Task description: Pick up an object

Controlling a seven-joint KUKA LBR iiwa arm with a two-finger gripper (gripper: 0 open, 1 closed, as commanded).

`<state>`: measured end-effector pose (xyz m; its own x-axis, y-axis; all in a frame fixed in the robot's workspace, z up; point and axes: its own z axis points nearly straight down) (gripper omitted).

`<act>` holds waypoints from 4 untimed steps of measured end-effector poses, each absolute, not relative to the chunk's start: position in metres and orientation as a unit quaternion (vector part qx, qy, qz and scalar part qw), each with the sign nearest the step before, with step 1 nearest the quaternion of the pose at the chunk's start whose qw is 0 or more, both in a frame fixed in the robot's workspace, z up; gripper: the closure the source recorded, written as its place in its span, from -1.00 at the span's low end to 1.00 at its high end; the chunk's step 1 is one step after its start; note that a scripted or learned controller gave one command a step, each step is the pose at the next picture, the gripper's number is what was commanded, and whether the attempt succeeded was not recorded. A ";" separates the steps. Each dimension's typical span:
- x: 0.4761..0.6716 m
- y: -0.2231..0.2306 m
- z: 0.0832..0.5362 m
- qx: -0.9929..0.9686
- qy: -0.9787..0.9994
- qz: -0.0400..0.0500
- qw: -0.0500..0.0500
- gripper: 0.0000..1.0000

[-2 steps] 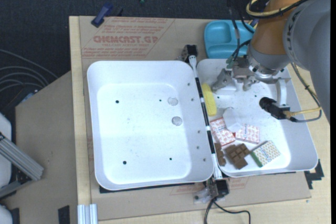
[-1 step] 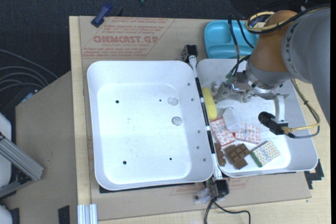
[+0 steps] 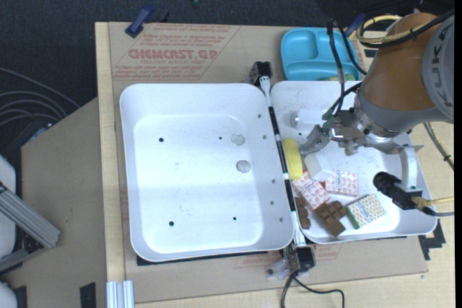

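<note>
Brown chocolate bar [image 3: 331, 216] lies at the right bin's [image 3: 415, 227] front beside checkered packets [image 3: 367, 210] and a yellow banana [image 3: 292, 158]. Above them hangs the end effector [image 3: 326, 135]; its opening cannot be told.

Lighting is even and fairly bright, apparently from overhead. The two white bins read near overexposed: the left bin [image 3: 195, 169] shows a smooth, washed-out floor with little surface detail, and the right bin [image 3: 404, 223] is similarly pale along its rim. Shadows are soft and short; a faint one lies under the arm [image 3: 404, 76]. The orange band carries a mild sheen, no hard glare. The dark floor [image 3: 58, 3] outside the bench is dim and grainy. Overall sharpness is moderate; small items look soft, with compression noise. Edge distortion is slight.
</note>
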<state>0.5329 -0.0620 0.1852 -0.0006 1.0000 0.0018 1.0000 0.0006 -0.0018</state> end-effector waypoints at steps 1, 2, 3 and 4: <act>0.548 -0.093 0.116 -0.707 -0.707 0.001 0.002 -1.00; 0.551 -0.149 0.148 -0.708 -0.706 0.000 -0.001 -1.00; 0.549 -0.093 0.084 -0.707 -0.707 0.000 0.000 -1.00; 0.493 -0.068 0.185 -0.707 -0.707 0.000 0.000 -1.00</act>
